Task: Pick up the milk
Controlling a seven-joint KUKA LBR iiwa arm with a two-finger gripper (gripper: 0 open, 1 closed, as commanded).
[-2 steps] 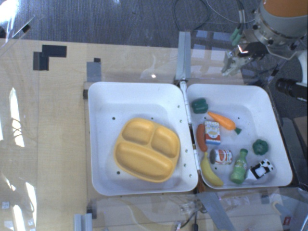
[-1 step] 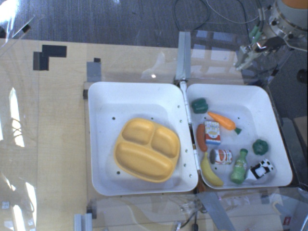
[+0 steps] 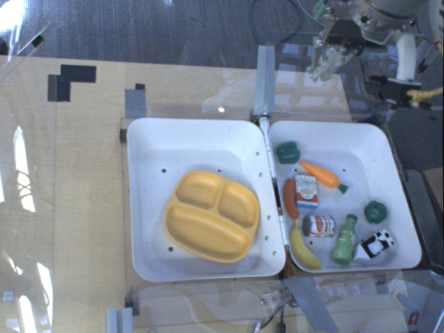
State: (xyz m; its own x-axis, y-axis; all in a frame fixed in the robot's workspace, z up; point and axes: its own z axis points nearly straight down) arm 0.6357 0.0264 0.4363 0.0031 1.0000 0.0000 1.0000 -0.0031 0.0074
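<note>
With the tool (image 3: 324, 66) hanging empty, fingers slightly apart, far beyond the milk (image 3: 306, 191), descend squarely over it, clear of the neighbouring carrot (image 3: 320, 174).

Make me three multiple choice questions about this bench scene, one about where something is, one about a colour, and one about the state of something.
1. Where does the milk carton lie?
A. in the right bin
B. on the yellow tray
C. on the bare bench

2. What colour is the bottle near the right bin's front edge?
A. red
B. green
C. blue

3. Where is the gripper relative to the bins?
A. down inside the left bin
B. pressed onto the banana
C. above the bench beyond the bins' far edge

Answers:
1. A, the carton rests among the toy food in the right bin, beside the carrot.
2. B, the bottle's body and cap are green.
3. C, the gripper hangs past the far rim, well away from the milk.
</note>
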